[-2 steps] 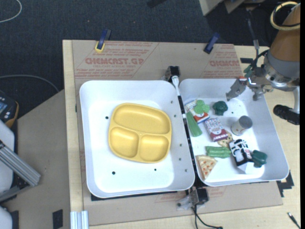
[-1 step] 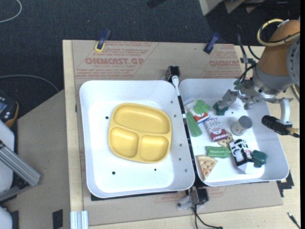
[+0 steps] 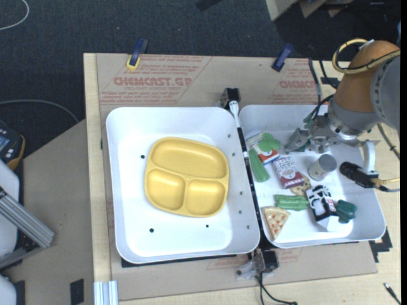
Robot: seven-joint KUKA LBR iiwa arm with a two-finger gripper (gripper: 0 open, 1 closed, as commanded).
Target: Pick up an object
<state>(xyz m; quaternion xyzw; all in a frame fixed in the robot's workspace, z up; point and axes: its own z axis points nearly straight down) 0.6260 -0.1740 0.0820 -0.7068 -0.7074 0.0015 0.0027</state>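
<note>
The right bin (image 3: pixel 369 229) holds several small items. Among them are a green bottle-like piece (image 3: pixel 257 162), a red and white packet (image 3: pixel 284 168), a pizza slice (image 3: pixel 275 220), a green pea pod (image 3: pixel 291 202), a black and white toy (image 3: pixel 320 201), a dark green piece (image 3: pixel 346 210) and a grey round can (image 3: pixel 322 166). My gripper (image 3: pixel 310 140) hangs low over the upper middle of this bin, just above the can and to the right of the green piece. I see nothing held in it.
A yellow divided plate (image 3: pixel 186 176) lies in the left bin (image 3: pixel 127 234). A black ridge (image 3: pixel 245 170) separates the two bins. The arm's orange band (image 3: pixel 359 75) and cables (image 3: pixel 362 173) overhang the right bin's far right side.
</note>
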